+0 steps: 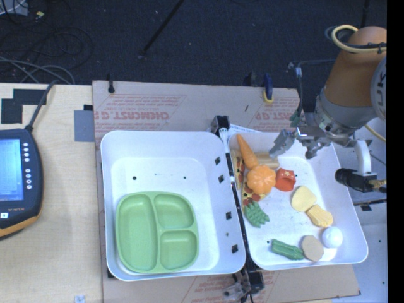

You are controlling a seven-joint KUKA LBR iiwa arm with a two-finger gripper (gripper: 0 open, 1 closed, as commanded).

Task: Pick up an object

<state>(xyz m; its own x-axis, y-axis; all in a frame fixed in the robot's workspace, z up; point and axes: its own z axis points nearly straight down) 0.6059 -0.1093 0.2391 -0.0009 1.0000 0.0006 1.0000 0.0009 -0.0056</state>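
My gripper (297, 148) hangs over the far part of the right bin (353, 232), open with nothing between its fingers (279, 145). Just left of it lies an orange carrot (247, 151). In front of it sit a round orange fruit (261, 179) and a small red vegetable (285, 179). Further forward lie two yellow pieces (303, 199) (320, 216), a white egg (332, 237), a tan round piece (311, 247), a dark green pickle (287, 250) and a green leafy toy (255, 214).
The left bin (126, 150) holds a pale green divided plate (156, 231) at its front. A tablet-like pendant (16, 178) lies on the bench at far left. Cardboard (164, 106) sits under both bins.
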